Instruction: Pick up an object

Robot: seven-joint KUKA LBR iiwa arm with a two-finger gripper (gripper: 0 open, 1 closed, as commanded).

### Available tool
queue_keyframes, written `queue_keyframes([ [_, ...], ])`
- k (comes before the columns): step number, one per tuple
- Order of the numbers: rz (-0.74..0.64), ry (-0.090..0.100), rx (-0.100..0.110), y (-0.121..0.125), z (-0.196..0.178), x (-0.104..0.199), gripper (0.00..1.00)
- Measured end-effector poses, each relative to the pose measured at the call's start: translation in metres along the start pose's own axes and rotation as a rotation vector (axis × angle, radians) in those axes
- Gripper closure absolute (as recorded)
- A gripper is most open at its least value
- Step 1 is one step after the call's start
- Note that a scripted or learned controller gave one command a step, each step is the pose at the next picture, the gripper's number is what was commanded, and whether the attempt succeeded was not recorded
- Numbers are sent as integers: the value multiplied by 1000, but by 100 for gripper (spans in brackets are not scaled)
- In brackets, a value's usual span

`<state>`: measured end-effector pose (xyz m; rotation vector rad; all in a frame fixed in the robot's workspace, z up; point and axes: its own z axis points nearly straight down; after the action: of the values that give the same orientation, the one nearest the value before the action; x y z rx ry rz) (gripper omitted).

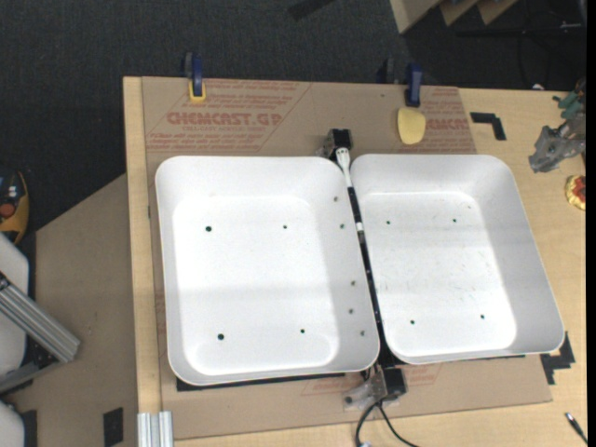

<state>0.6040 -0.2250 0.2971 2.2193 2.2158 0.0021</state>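
Note:
Two shallow white bins lie side by side on a brown board: the left bin and the right bin. Their floors show a few small dark dots. A pale yellow rounded object rests on the board just behind the right bin, below a blue clamp. Off the board, at the far right on the bench, lies a grey-green jagged object. Below it, a small red and yellow object is cut off by the frame edge.
A second blue and yellow clamp holds the board at the back left. Black brackets and a cable sit between the bins at the front. A metal rail lies at the left. Dark carpet lies beyond the bench.

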Motion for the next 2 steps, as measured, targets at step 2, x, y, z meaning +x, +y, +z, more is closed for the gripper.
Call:
queue_keyframes([
  [2, -1, 2, 3, -51, -45, 1, 100],
])
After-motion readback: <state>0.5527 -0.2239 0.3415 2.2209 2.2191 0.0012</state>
